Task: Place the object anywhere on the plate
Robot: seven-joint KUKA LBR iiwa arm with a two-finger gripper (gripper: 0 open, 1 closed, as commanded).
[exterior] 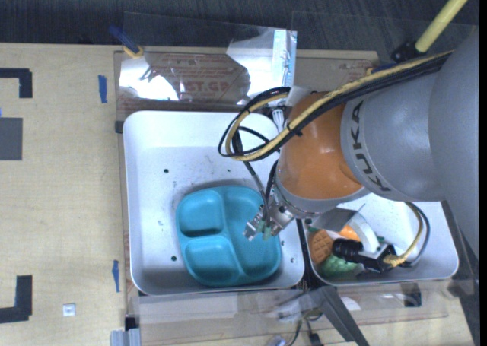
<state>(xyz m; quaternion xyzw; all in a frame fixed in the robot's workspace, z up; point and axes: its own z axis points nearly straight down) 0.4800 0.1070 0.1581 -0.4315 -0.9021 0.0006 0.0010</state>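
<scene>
A blue plate [225, 244] with three compartments lies in the left white bin [152, 185], toward its front right. My gripper [261, 228] hangs over the plate's right-hand compartment, close to the rim, below the orange wrist band [316, 158]. A small greenish speck shows at the gripper's tip; whether it is a held object is too small to tell. The arm hides the plate's far right edge and the wall between the bins.
The right bin [437, 261] holds a brown waffle-like piece [321, 243], a green item [335, 265], an orange item [348, 232], a white piece [367, 232] and a black item [367, 256]. Clear plastic sheeting [205, 74] lies behind the left bin. Cables [247, 135] loop from the wrist.
</scene>
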